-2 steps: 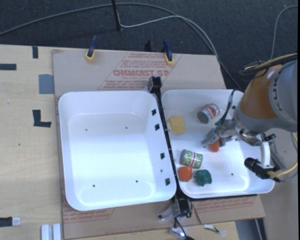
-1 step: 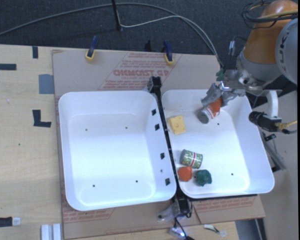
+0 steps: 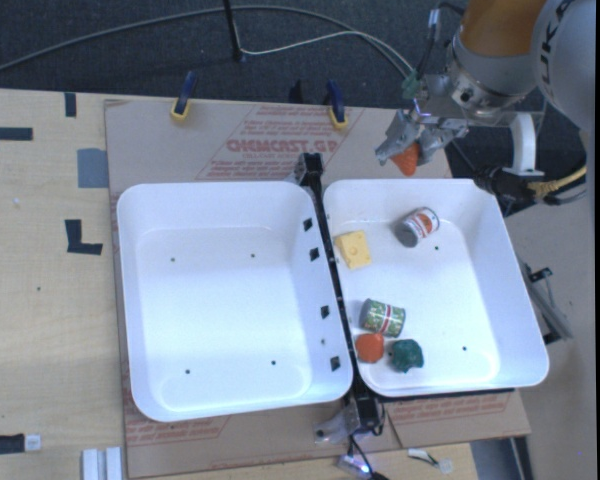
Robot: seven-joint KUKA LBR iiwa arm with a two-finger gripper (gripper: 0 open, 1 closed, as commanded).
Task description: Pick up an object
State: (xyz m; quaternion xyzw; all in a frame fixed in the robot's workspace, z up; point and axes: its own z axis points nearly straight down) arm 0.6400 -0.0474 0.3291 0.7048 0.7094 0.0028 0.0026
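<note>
My gripper (image 3: 410, 151) hangs above the far edge of the right bin (image 3: 480, 268), raised off it. A small orange-red object (image 3: 408, 159) sits between its fingers, so the gripper is shut on it. Down in the right bin lie a grey and red can (image 3: 417, 225) on its side, a yellow block (image 3: 355, 249), a green and white can (image 3: 383, 317), a small orange ball (image 3: 369, 347) and a dark green lump (image 3: 407, 354).
The left bin (image 3: 220, 298) stands beside the right one, with a black divider (image 3: 325, 268) of clips between them. Both rest on a cardboard sheet (image 3: 260, 143) held by two clamps at the back. Cables run behind the bench.
</note>
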